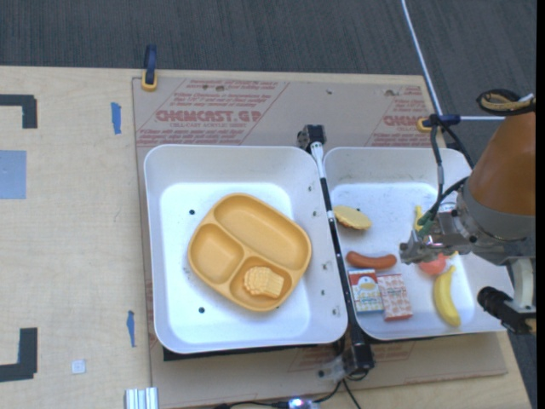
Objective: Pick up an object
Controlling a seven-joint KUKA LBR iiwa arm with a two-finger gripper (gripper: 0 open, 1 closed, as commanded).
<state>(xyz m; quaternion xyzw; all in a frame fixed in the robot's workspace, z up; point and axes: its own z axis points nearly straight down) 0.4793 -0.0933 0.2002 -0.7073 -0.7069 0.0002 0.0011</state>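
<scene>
- Low over the right bin (375, 162), toward its three-o'clock side, the claw (430, 247) hangs from the grey and orange arm; whether it is spread or pressed together I cannot tell, since the wrist hides it from above.
- Just beneath the claw, at its six o'clock, a red-orange round object (435, 266) peeks out, partly covered; nothing shows it being pinched.
- Beside that, further toward six o'clock, lies a banana (446, 296), near the bin's right wall.
- At nine o'clock from the claw rests a red sausage (371, 261), with a small bun-like piece (352, 219) at about ten o'clock and two little cartons (381, 296) at about seven o'clock.
- Well apart, in the left bin (162, 254), sits a yellow divided plate (248, 250) bearing a corn-like piece (262, 281) in one compartment.
- Both bins stand on a board on the table (68, 254).
- Judged from this, the step in hand is the descent and closing on a chosen object, likely the red-orange one.
- Next, the move calls for a firm closure centred on it, then a straight lift clear of the banana.
</scene>
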